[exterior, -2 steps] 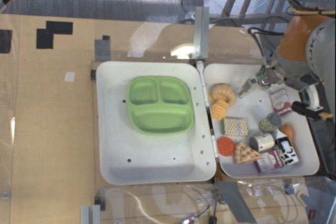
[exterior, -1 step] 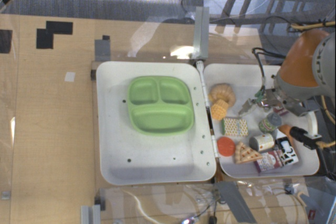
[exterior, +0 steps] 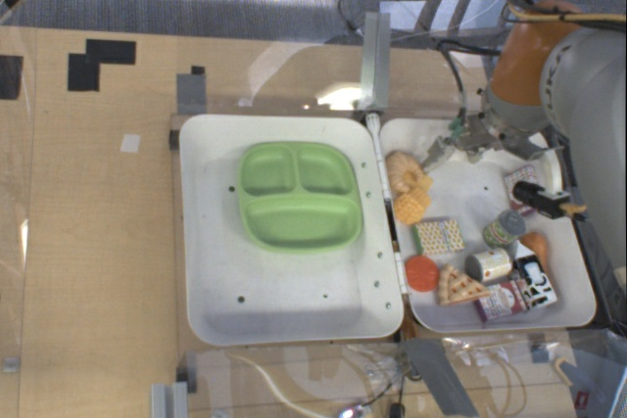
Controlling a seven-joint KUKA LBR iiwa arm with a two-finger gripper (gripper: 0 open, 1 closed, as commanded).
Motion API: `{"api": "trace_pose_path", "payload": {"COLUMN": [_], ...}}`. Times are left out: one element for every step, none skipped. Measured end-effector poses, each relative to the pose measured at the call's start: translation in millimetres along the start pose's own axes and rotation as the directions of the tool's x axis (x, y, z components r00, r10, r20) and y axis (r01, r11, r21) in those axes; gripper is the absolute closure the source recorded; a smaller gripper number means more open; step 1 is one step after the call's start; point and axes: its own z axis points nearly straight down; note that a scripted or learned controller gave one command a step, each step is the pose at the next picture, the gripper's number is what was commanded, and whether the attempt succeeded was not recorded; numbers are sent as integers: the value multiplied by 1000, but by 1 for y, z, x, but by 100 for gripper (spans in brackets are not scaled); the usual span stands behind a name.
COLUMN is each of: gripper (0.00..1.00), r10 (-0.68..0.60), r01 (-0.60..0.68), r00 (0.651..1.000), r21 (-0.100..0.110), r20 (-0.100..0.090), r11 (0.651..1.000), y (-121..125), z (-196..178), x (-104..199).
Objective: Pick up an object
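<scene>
Fingers (exterior: 446, 144) hang near the right bin's (exterior: 490, 318) far edge, above the bumpy yellow toy (exterior: 404, 173) by its left wall — whether they are spread or closed you cannot tell. Expect that toy to be light, squashy plastic; take it across its narrow middle. Around it lie a checkered box (exterior: 439, 236), red disc (exterior: 422, 273) and small can (exterior: 504, 229) — the left bin (exterior: 211, 308) carries a green tray (exterior: 299, 195).

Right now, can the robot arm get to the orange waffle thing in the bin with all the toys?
Probably yes. The waffle lies near the right bin's left wall with nothing on top of it. The end effector hangs just above and to its right. A bread roll touching it might get bumped.
</scene>
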Motion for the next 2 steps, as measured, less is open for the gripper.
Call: {"api": "trace_pose_path", "payload": {"gripper": [0,0], "r10": [220,111], "r01": [-220,-111], "r00": [975,994], "r21": [-1,-5], "r20": [-2,-2], "r11": [975,994], "y": [-63,-122], "z": [0,-2], "x": [-10,22]}}
